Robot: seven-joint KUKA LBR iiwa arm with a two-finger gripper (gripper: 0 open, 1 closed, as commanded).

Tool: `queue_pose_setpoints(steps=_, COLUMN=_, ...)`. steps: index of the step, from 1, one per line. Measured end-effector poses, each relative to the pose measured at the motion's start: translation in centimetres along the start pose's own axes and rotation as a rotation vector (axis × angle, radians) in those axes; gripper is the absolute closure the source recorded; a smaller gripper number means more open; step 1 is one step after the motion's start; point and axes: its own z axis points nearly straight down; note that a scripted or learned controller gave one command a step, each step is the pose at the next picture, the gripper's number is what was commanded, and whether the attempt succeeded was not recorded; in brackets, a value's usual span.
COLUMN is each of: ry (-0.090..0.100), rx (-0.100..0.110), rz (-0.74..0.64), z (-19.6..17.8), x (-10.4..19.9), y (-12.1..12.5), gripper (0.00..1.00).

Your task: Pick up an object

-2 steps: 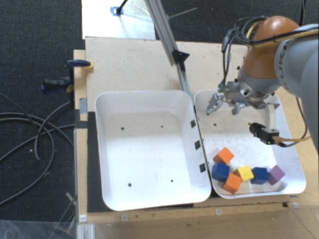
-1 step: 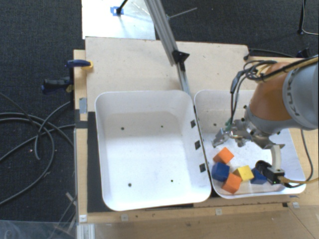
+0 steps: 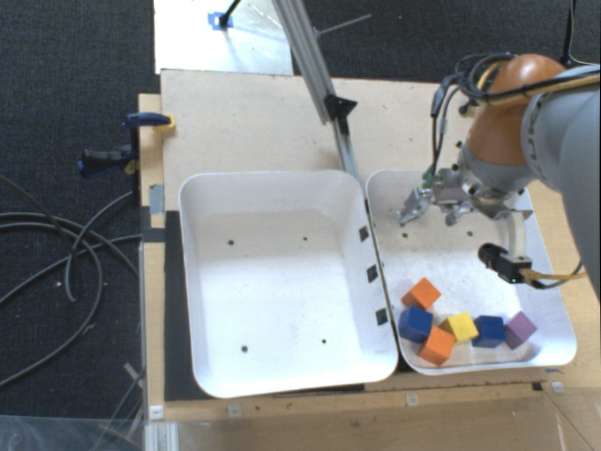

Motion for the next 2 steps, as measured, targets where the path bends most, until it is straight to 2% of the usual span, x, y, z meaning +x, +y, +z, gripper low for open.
queue_pose_setpoints(steps=1, ry=0.003, rx=0.018, rz=0.007, z=4.8, x=0.6, y=-10.6, gripper=0.0)
queue_pose_setpoints(steps=2, ry=0.001, rx=0.004, rz=0.003, z=3.5, x=0.6, y=-10.1, gripper=1.0)
